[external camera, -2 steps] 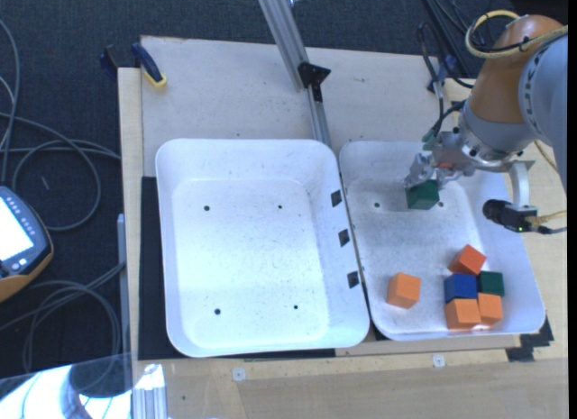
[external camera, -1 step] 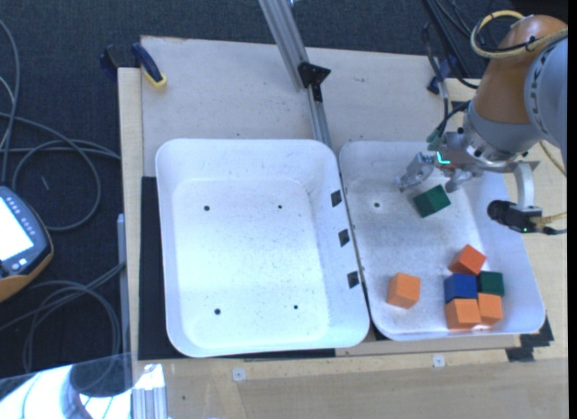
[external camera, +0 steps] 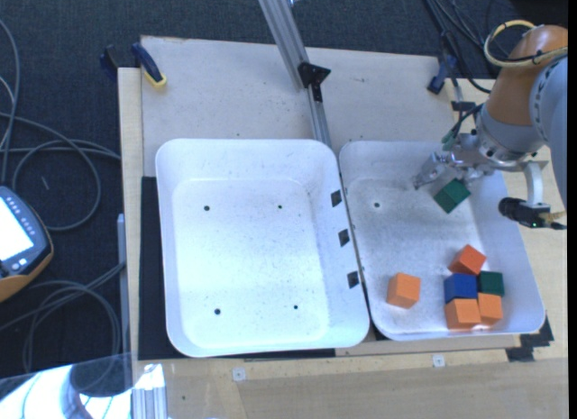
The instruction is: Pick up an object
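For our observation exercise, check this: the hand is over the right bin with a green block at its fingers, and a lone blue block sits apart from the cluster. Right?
One detail is wrong. In the camera view, the lone block is orange, not blue. The hand is over the right bin with the green block at its fingers, and the cluster lies nearby.

Even, fairly bright overhead light; the white bins [external camera: 252,160] look slightly washed out. Shadows soft and short. Overall mildly grainy, bottom-left corner blurred.

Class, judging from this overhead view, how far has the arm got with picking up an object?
Done: the gripper has reached the right-hand white bin. In hand: a green cube sits tilted just beneath it, apparently lifted off the floor, though a firm grasp is unclear. Left: raising it clear. The orange, blue and green cubes lie untouched.
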Robot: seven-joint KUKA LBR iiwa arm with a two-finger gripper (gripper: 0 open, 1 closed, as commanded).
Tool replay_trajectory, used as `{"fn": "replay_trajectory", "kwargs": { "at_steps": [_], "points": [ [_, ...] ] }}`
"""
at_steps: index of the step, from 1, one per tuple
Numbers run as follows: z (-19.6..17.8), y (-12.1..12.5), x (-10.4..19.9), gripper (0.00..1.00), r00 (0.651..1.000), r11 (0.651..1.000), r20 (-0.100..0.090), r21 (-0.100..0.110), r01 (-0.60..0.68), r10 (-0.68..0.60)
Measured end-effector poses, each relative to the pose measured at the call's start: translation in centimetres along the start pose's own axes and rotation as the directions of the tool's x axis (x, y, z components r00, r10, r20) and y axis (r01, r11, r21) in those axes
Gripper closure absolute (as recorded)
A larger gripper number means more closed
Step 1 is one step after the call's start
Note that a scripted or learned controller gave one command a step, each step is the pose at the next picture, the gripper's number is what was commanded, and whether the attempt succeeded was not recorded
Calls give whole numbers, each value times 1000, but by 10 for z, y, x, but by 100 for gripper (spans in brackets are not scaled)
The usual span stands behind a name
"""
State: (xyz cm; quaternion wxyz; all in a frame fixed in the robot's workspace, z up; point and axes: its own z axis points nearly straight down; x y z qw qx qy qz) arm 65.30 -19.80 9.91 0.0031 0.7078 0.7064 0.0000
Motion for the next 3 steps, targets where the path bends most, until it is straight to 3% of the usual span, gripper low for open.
{"fn": "replay_trajectory", "kwargs": {
  "at_steps": [1, 2, 3],
  "points": [
    [-1, -26, 32, 0, 1000, 1000, -6, 7, 4, -4],
    [-14, -7, 56, 0, 1000, 1000, -5, 1, 6, -6],
    [-90, 16, 66, 0, 1000, 1000, -3, -7, 6, -6]
  ]
}}
